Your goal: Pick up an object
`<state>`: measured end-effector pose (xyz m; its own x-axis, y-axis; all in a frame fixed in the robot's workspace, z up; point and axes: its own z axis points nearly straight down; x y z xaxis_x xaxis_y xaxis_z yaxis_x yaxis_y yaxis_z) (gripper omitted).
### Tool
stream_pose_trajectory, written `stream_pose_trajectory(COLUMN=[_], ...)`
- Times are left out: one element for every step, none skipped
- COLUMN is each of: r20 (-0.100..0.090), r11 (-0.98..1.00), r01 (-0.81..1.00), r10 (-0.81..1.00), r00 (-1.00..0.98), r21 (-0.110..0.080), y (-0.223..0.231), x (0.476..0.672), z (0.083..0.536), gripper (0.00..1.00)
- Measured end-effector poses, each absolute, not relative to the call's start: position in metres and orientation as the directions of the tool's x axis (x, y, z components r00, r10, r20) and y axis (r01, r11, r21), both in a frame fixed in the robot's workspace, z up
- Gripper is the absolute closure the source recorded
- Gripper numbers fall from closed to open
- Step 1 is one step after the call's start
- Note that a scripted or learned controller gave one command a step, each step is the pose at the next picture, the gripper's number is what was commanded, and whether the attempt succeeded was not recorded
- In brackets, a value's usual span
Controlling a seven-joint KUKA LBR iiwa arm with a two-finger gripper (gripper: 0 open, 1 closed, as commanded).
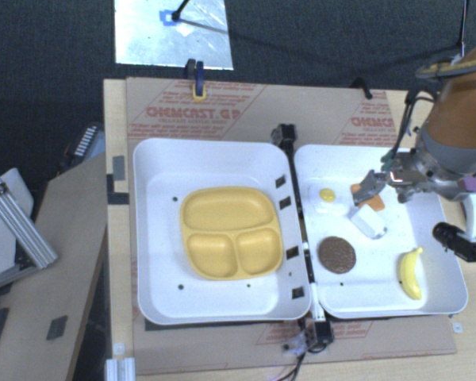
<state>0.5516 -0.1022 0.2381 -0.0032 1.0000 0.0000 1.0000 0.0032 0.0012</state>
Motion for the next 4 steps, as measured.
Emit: stream_pose_trajectory(r20=[0.000, 0.001, -0.006, -0.008], r11=[0.001, 0.001, -0.001, -0.001], r01=[1.000, 1.000, 1.000, 1.000], r10=[1.000, 1.000, 1.000, 1.000], r00=[-0.001, -0.001, 0.001, 0.001], r21=[-0.002, -0.004, 0.016, 0.016], y=[-0.112, -0.113, -0.116, -0.116], x=[0.551, 0.541, 0.546, 0.546], z=[0.190, 0.135, 0.104, 0.113], gripper=[0.00, 0.00, 0.00, 1.00])
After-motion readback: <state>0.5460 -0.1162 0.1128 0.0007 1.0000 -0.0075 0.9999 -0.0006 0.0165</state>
